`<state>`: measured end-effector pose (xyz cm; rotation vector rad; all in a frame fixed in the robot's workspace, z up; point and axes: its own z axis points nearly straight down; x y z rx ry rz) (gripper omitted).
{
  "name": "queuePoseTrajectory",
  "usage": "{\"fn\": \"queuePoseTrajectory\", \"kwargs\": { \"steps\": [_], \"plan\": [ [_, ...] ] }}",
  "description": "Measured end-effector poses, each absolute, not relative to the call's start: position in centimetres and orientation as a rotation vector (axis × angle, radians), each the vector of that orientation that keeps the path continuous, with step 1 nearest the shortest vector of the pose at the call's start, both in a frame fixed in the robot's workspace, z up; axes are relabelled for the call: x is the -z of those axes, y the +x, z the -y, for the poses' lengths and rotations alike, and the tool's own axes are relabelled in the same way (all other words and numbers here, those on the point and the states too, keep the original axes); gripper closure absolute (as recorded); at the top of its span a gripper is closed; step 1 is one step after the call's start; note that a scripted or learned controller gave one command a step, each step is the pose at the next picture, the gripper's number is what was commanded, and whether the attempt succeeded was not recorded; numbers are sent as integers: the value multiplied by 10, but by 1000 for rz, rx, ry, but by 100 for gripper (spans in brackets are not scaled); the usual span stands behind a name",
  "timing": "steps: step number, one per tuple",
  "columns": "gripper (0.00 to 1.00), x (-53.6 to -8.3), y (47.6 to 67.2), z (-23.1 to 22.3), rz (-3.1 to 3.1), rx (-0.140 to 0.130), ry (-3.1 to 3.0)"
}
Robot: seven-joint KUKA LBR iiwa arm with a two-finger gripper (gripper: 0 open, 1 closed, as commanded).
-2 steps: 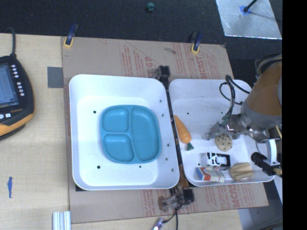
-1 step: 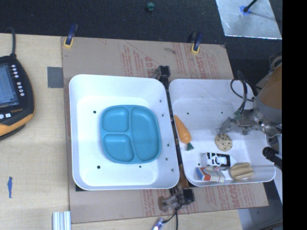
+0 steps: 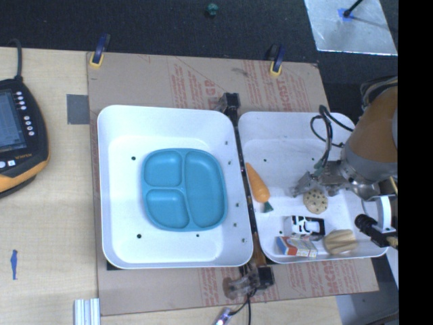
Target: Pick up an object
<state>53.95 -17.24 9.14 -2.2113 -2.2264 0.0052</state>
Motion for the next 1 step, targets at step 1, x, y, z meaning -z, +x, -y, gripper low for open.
{"fn": "queuePoseTrajectory", "kwargs": {
  "steps": [1],
  "plan": [
    [0, -92, 633, 211, 2226, -2, -2215]
  ]
}}
